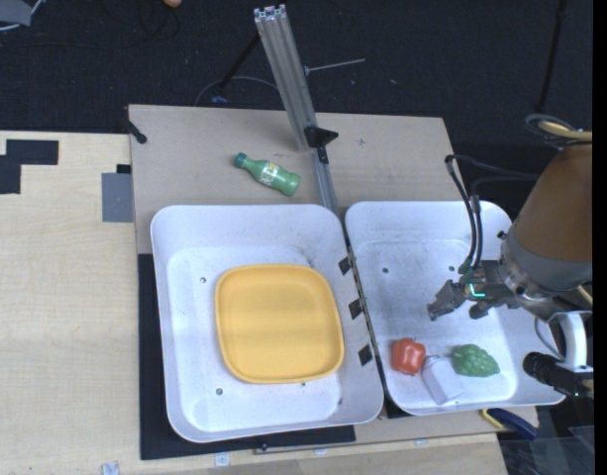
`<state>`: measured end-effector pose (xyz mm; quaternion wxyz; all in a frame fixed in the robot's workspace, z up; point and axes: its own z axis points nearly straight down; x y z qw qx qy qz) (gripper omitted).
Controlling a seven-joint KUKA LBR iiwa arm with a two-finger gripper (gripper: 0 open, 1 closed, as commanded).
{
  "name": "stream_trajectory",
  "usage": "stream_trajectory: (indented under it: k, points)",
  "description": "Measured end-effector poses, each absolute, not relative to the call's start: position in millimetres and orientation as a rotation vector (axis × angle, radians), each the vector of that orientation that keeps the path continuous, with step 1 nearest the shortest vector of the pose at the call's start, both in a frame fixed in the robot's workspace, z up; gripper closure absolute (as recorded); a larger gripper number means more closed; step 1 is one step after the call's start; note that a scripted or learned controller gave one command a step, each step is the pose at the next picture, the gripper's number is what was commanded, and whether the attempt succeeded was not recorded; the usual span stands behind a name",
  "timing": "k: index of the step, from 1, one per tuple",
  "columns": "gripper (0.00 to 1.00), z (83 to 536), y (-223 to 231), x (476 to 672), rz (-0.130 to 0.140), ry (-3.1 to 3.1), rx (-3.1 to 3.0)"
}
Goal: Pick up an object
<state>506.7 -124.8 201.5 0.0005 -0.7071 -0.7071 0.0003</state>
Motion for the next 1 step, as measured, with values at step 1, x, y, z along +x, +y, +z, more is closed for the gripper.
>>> stream_trajectory:
  k: [1]
  points:
    - [0.00, 201.5, -124.9, 506.7, 0.001, -2.221, -2.221]
